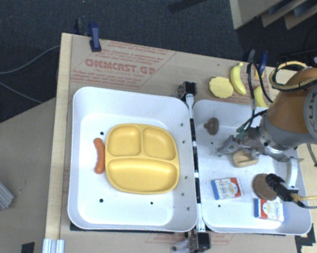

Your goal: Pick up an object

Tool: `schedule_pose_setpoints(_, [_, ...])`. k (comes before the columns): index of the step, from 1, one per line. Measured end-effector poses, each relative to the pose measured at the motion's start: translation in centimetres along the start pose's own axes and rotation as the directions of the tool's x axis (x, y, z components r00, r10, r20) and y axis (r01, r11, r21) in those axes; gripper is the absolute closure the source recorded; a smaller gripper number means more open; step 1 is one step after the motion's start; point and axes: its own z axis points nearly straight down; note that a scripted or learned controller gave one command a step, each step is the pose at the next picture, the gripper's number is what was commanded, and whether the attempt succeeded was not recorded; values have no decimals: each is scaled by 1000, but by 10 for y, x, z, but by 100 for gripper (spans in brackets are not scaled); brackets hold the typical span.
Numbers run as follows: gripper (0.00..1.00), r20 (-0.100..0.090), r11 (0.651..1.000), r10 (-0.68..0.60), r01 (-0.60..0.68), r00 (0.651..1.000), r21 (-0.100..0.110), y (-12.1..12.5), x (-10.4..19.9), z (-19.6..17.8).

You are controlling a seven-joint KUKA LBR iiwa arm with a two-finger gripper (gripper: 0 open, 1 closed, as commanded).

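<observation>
The arm's wrist covers much of the jaws (pixel 238 149) in the right bin (pixel 223 117); their opening is impossible to tell. A tan block (pixel 245 159) lies directly beneath, partly hidden.

A single camera sits fixed high above the desk (pixel 126 61) and looks down at a slant, far enough back to take in both white bins, the left bin (pixel 79 159) and the right bin (pixel 239 217), plus dark floor beyond. The arm (pixel 300 107) comes in from the right side of its view.
</observation>
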Motion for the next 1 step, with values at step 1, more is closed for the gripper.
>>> schedule_pose_setpoints(1, [100,7,1000,1,-1,1000,-14,3,-3,-16])
